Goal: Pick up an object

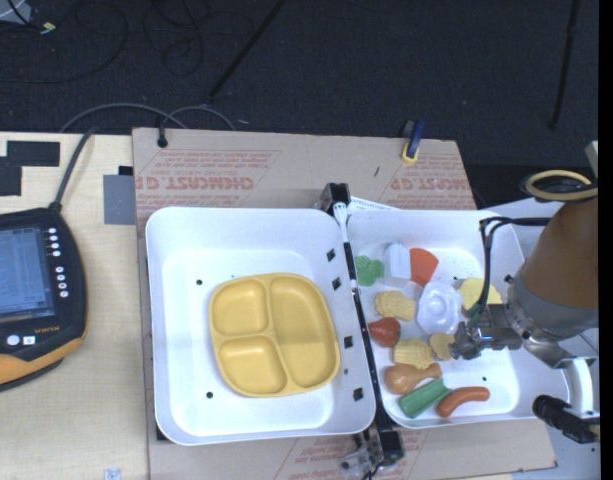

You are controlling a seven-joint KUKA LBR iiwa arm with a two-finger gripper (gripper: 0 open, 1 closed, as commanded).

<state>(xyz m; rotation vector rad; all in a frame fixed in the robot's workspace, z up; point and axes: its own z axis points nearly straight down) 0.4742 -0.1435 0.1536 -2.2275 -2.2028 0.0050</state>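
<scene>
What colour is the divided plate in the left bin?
Yellow. The divided plate shows plainly in the camera view.

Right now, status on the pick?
Claw low in right bin, among toy food; finger state unclear. Nothing seen held. Corn piece and white cup crowd beside it. Yellow tray sits in left bin.

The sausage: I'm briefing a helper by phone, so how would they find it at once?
Look in the right bin, the one with toy food. Go to its near edge; the sausage lies there beside a green pepper. It is the only long, reddish-brown, curved piece.
</scene>
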